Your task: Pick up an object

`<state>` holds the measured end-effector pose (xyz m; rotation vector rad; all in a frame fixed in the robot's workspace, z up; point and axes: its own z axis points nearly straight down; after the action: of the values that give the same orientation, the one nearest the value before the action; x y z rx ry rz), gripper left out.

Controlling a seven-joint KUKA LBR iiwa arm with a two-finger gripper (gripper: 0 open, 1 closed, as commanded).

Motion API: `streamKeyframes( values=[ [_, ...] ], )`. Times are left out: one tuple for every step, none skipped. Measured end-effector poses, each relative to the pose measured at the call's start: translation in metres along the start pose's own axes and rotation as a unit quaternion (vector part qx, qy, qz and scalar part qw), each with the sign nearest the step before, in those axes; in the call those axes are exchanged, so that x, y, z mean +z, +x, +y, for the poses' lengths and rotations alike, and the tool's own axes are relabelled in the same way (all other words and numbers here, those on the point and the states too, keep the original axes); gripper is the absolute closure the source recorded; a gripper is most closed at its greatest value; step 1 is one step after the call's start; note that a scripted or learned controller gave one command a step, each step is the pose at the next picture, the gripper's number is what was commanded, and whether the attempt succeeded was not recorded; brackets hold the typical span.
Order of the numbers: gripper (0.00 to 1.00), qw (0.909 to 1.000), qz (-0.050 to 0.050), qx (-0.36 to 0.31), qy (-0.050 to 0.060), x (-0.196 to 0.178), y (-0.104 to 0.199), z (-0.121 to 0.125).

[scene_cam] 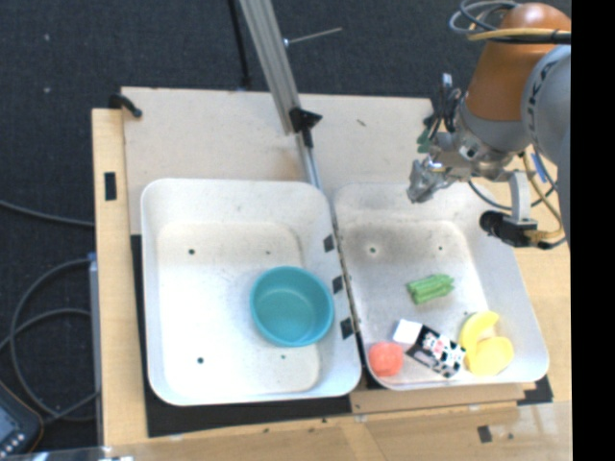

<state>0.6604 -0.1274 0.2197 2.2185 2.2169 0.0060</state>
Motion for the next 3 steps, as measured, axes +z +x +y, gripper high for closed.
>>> streamKeyframes(
  values=[
    [1.0,1.0,0.001,-0.003,0.002,-0.012,0.046,0.009],
    [1.0,1.0,0.001,-0.004,0.002,-0.023,0.094,0.012],
    [1.0,1.0,0.001,-0.004,0.002,-0.032,0.153,0.017]
  ],
)
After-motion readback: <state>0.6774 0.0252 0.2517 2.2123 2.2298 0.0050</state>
